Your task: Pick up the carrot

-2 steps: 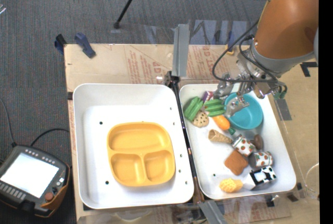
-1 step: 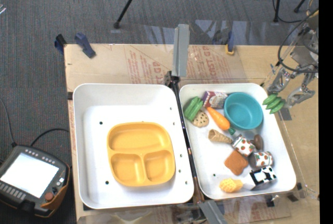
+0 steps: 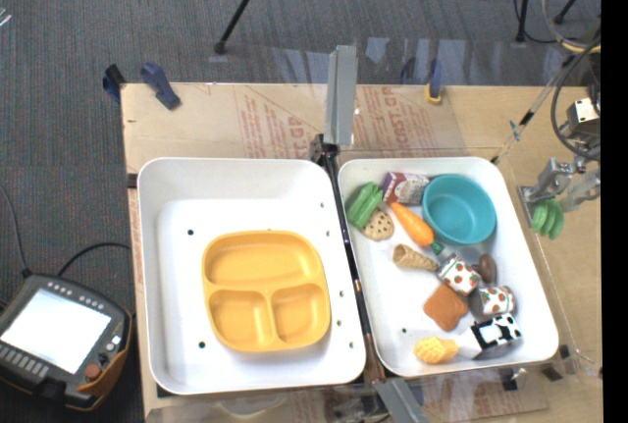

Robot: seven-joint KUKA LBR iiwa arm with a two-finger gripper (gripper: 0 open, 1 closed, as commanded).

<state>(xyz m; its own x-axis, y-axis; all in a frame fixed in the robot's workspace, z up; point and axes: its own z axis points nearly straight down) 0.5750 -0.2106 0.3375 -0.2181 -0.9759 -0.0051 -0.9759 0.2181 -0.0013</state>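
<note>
Looks down from high above at a slant, toward twelve o'clock, far enough to see both white bins (image 3: 157, 215) and floor (image 3: 118, 9).

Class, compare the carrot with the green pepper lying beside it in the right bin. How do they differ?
The carrot is orange; the green pepper is green. The carrot tapers to a point; the pepper is blunter and ridged. The carrot lies against the teal bowl; the pepper lies at the bin's left wall. Both lie flat, slanted.

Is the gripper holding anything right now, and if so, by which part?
It holds a small green item, which sits between the gripper tips outside the right bin; which part cannot be told. The carrot lies in that bin, beside the teal bowl.
</note>
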